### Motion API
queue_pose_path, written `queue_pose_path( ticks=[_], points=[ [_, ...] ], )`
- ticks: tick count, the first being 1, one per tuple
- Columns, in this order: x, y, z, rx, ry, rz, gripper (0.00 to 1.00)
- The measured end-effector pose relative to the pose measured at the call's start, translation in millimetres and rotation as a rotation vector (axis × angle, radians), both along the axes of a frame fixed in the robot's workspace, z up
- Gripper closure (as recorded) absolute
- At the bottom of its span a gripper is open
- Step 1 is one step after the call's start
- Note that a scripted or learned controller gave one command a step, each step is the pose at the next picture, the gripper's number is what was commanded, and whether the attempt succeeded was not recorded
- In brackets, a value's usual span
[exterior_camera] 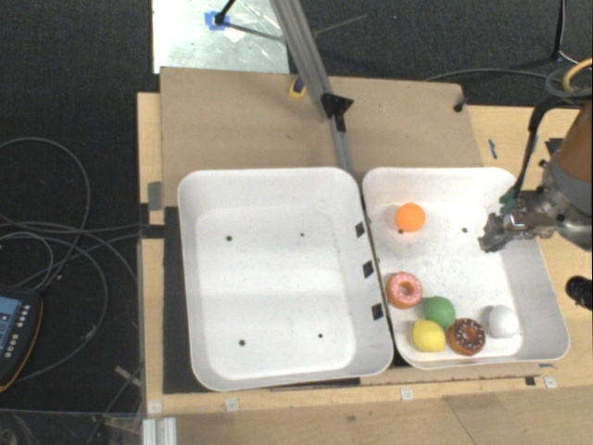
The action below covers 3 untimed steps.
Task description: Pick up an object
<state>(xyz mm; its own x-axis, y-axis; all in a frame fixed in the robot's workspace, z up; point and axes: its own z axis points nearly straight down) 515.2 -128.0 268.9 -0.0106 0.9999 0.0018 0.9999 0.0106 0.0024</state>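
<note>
The right bin (445, 179) holds an orange ball (410, 217) near its back left. A pink frosted donut (404, 290), a green ball (440, 310), a yellow lemon-like object (428, 336), a chocolate donut (466, 336) and a white ball (502, 322) cluster at its front. My gripper (492, 238) hangs over the right side of this bin, right of the orange ball and above the white ball in the view. Nothing shows between its fingers.
The left bin (269, 276) sits beside the right one, with black clips (368, 267) along the shared rim. A grey camera pole (306, 44) slants over the back of the bench. Cables lie on the floor at left.
</note>
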Motion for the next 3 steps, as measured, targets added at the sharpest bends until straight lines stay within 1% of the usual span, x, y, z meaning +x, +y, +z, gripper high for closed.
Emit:
queue_pose_path(
  ticks=[1,2,3],
  points=[
    [-11.3,48.5,-14.2,0.0,0.002,-0.001,1.0],
    [-12.7,101.2,-9.9,0.001,0.0,0.0,1.0],
    [-20.0,155.0,-10.4,0.001,0.002,0.0,1.0]
  ],
)
